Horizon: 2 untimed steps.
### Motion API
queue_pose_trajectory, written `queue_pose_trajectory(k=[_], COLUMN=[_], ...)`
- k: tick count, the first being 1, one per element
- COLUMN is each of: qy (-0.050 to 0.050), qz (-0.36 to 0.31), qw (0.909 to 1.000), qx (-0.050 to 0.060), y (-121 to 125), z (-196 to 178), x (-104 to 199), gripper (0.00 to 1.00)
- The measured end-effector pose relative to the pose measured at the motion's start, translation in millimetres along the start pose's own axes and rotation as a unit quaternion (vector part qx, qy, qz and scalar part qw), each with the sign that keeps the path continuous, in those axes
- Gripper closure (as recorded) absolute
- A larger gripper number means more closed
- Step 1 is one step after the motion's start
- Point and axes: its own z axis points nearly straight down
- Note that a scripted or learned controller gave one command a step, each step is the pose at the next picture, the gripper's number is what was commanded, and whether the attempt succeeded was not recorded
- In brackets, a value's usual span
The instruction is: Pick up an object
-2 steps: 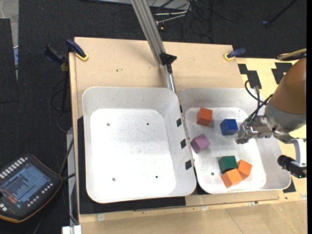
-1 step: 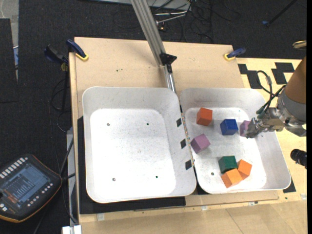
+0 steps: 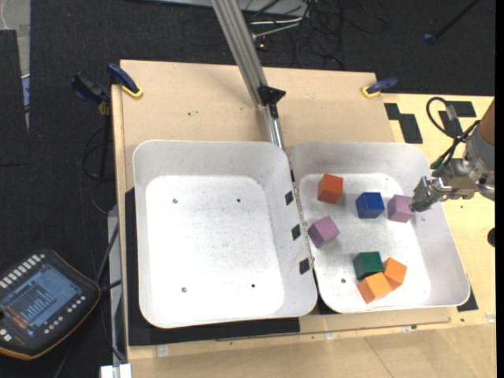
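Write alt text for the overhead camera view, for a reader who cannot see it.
A robot gripper reaches in from the right, beside a purple cube in the right white bin. That bin also holds orange, blue, green and purple blocks. The left white bin sits alongside it on the bench.

the arm [image 3: 480,152] is cut off by the right edge. the gripper [image 3: 423,194] is too small to tell if it touches the purple cube [image 3: 400,209].
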Motion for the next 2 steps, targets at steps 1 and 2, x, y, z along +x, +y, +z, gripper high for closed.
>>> queue_pose_trajectory(k=[1, 2], qy=[0.002, 0.002], qz=[-0.002, -0.003], qw=[1.0000, 1.0000], qx=[0.003, 0.002], y=[22.9, 35.6], z=[11.8, 8.8], x=[55.8, 110.4], gripper=[1.00, 1.00])
